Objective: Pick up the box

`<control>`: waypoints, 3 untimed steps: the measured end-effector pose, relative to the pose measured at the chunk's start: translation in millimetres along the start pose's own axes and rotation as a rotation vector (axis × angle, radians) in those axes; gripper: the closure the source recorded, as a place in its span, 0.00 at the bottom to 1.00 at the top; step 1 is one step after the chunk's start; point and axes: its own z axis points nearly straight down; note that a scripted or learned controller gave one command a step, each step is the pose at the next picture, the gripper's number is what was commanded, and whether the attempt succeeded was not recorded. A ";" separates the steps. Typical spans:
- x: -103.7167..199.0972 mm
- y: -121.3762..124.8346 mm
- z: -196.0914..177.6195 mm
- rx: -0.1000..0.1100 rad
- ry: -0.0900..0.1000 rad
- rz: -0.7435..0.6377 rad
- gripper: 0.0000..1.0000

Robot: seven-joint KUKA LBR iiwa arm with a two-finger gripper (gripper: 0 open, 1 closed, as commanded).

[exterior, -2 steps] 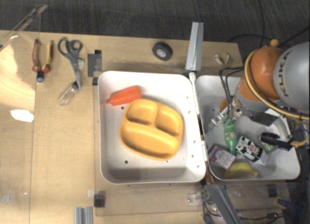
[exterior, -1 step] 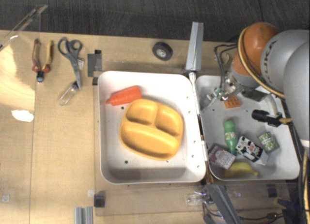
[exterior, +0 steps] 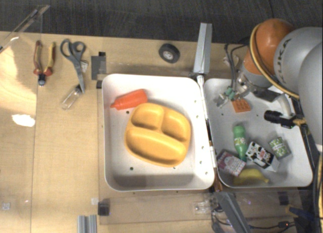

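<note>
In the right bin (exterior: 303,179) a small black-and-white patterned box (exterior: 260,155) lies tilted near the front, between a green bottle (exterior: 239,140) and a green can (exterior: 279,147). A pink-and-white packet-like box (exterior: 230,163) lies at the front left corner. My gripper (exterior: 233,92) hangs over the bin's far left corner, well behind both boxes, just above a small orange waffle-shaped piece (exterior: 240,106). Nothing can be made out in its grasp.
A banana (exterior: 251,176) lies at the right bin's front edge. The left bin (exterior: 113,176) holds a yellow divided plate (exterior: 158,133) and an orange carrot (exterior: 129,100). Scissors (exterior: 75,60), pliers (exterior: 43,61) and a tape roll (exterior: 169,52) lie on the bench behind.
</note>
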 end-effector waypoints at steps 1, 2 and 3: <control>0.1 0.0 0.1 0.000 0.000 0.000 0.00; -70.6 -94.9 -86.9 0.009 0.007 -0.051 0.00; -24.5 -33.3 -16.1 0.008 0.012 -0.349 0.00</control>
